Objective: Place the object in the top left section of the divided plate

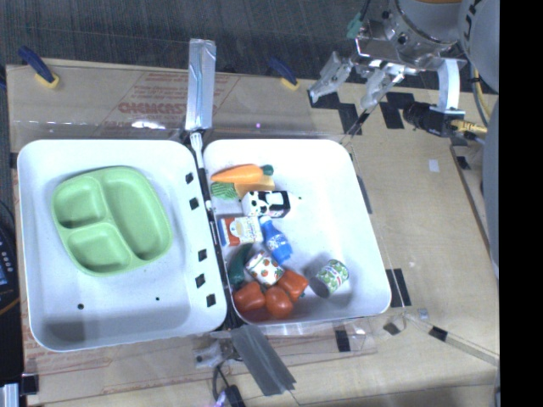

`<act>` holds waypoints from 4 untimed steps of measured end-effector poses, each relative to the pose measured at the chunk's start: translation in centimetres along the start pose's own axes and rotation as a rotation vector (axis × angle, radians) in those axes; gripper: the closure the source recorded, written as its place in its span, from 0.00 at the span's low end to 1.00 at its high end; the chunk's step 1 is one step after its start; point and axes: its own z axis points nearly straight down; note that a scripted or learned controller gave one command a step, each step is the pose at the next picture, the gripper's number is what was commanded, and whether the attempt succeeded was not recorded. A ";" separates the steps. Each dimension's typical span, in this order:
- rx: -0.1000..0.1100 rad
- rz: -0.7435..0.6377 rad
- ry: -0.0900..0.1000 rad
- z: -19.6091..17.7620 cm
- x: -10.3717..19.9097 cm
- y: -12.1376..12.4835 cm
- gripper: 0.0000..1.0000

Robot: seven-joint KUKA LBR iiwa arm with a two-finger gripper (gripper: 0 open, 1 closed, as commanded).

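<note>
A green divided plate (109,219) lies in the left white bin (51,312); its top left section (78,203) holds nothing. The right bin (339,202) holds a pile of toy food along its left side: an orange carrot (243,175), a black-and-white cow-patterned item (266,203), a small carton (243,228), a blue bottle (276,242), red tomatoes (263,299) and a small green-labelled can (331,276). My gripper (349,87) hangs high above the far right corner of the right bin, open, with nothing between its fingers.
A raised divider with a silver strip (200,83) runs between the two bins. Blue clamps (38,66) sit at the bench's back edge. Black tape marks (399,287) dot the wooden bench to the right of the bins.
</note>
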 end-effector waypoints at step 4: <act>-0.002 -0.615 0.000 -0.5 -8.6 -9.6 0.00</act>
